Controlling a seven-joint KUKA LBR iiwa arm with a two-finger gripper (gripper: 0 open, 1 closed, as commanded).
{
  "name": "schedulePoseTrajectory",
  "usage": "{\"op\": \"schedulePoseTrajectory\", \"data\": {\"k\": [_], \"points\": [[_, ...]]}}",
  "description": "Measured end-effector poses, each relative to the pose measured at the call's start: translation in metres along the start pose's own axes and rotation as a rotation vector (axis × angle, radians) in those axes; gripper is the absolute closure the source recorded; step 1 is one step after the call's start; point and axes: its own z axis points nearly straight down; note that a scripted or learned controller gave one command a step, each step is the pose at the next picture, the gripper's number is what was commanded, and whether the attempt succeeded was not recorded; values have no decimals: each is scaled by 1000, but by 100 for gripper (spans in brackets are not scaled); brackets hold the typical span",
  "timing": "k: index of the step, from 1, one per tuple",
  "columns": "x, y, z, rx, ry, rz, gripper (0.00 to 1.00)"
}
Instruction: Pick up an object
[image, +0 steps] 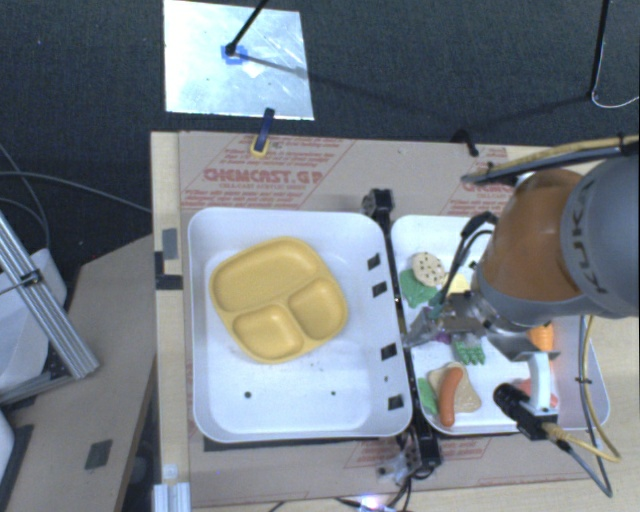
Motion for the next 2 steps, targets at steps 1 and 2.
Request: {"op": "schedulePoseTrajectory", "data": {"k": [1,2], "points": [[27,0,0,-1,1,-5,0],[44,1,-110,-11,1,-6,0]]}}
